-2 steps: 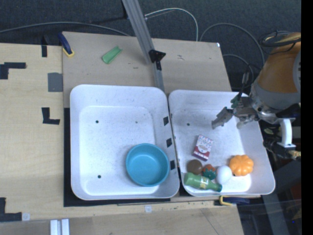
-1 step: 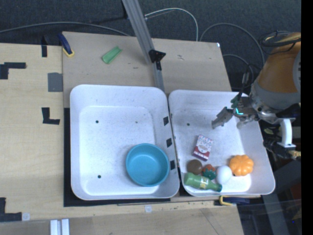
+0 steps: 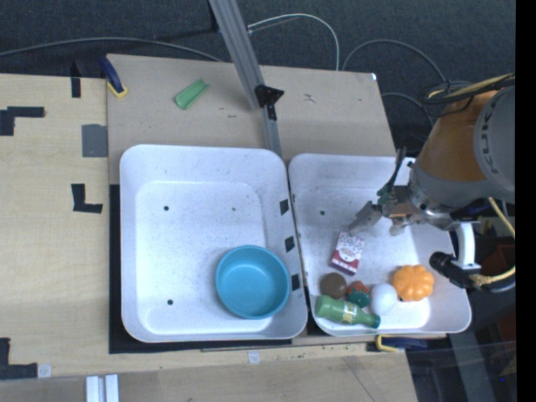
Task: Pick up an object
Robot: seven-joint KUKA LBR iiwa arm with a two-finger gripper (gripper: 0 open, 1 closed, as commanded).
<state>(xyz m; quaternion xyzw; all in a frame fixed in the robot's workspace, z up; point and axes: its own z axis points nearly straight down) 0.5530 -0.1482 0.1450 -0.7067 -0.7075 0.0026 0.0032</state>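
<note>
**Desk:** What does the frame show, widest first?

**Caption writer:** A tan worktop (image 3: 50,224) carries two shallow white bins side by side. The left bin (image 3: 167,182) holds a blue bowl (image 3: 251,280) near its front right corner. The right bin (image 3: 335,182) holds the small goods, and the grey-and-orange arm (image 3: 465,153) reaches in over its right wall.

**Desk:** Where does the likeliest target lie from the hand?

**Caption writer:** The hand (image 3: 366,219) hangs over the middle of the right bin. Just beside it, toward the front edge, lies a small red-and-white packet (image 3: 348,253), its long axis running roughly back to front. It is the nearest item. Farther forward sit an orange pumpkin-like toy (image 3: 413,282), a white ball (image 3: 383,297), a green bottle (image 3: 345,311) lying on its side, and a brown ball (image 3: 333,285).

**Desk:** And the hand itself?

**Caption writer:** Nothing is seen between the fingers. Whether they stand apart or together cannot be told from this angle, nor whether the tip touches the bin floor.
</note>
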